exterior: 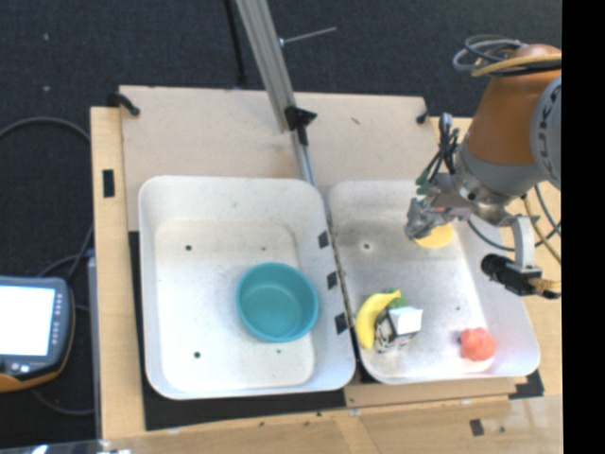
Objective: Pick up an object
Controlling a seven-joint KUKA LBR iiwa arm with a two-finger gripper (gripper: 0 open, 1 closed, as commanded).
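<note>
Yellow object [437, 237] sits right under the pincer [425, 221], touching it or nearly so, in the right bin [373, 206]. Whether the pincer has closed on it I cannot tell, so nothing looks lifted yet. Further off lie a banana [371, 314] and a red ball [477, 344].

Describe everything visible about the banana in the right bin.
The banana is yellow with a greenish tip at its upper right end, curved, and lies flat on the floor of the right bin, close to the wall that borders the left bin. Its skin looks smooth and unpeeled. A small white and dark object sits against its inner curve, apparently touching it. The tool is well away, over a pale yellow item.
</note>
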